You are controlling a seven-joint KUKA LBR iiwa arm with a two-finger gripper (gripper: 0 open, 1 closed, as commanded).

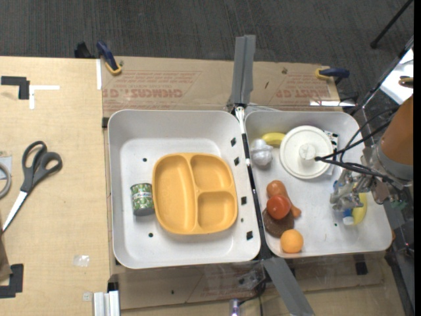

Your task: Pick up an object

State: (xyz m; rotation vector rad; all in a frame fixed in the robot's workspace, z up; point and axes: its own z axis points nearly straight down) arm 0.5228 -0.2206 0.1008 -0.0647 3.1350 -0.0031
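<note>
Jaws sit low in the right bin (378, 239), near its right wall, tangled with dark cables, and I cannot tell whether they are open or closed. Just beneath them lies a small yellow object (359, 214) with a blue bit beside it; whether it is gripped cannot be told. The arm (402, 143) comes in over the bin's right rim. Left of the jaws stands a round white lid (306, 152), with a yellow fruit (273, 139) and a grey ball (262, 155) beyond it. Nearer the front lie a red fruit (278, 207) and an orange (291, 241). The left bin (125, 242) holds a yellow divided plate (195, 193) and a green can (141, 198). Scissors (33, 166) lie on the table (52, 242).
</note>
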